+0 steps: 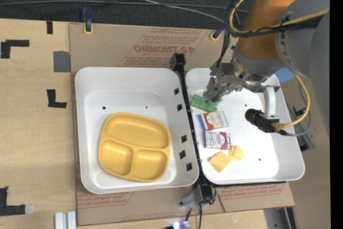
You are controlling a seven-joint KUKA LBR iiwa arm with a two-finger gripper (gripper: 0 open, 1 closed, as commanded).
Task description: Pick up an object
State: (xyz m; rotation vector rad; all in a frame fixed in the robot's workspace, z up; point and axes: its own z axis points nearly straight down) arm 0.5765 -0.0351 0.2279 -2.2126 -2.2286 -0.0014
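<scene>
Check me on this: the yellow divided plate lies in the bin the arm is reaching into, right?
Not quite. The camera view shows the yellow divided plate lying in the other bin, on the view's left, while the arm is reaching into the right-hand bin.

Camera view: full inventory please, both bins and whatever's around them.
left bin: 1, white, on the cardboard sheet
right bin: 1, white, beside the left bin
divided plate: 1, yellow, in the left bin
green item: 1, green, right bin, by the gripper
blue-and-white packet: 1, right bin, left side
pink-and-white packet: 1, just in front of the blue one
yellow chunks: 2, yellow, right bin, front
cardboard sheet: 1, brown, under both bins
clamps: 2, blue, cardboard's far edge
tape marks: several, black, bench left
arm: 1, grey and orange, from the right
gripper: 1, over the green item
</scene>
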